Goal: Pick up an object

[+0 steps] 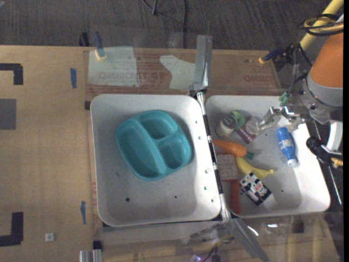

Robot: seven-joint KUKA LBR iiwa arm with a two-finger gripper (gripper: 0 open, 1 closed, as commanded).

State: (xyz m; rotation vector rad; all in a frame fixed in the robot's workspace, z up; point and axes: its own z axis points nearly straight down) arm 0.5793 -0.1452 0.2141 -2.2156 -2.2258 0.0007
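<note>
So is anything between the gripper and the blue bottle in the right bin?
Nothing visible. The gripper sits at the right bin's upper edge, and the blue bottle lies just below it with bare bin floor between them.

Your arm (327,75) is reaching in from the right, orange band above the wrist, and your hand (278,115) is hanging low, pointing left.

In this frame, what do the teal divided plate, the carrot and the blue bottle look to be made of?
Teal divided plate: probably moulded plastic, one even colour with a soft sheen and rounded compartment walls.
Carrot: likely a plastic toy, smooth uniform orange with a green tip.
Blue bottle: seemingly plastic, glossy, with a white cap and pale label; too small to be sure.
</note>
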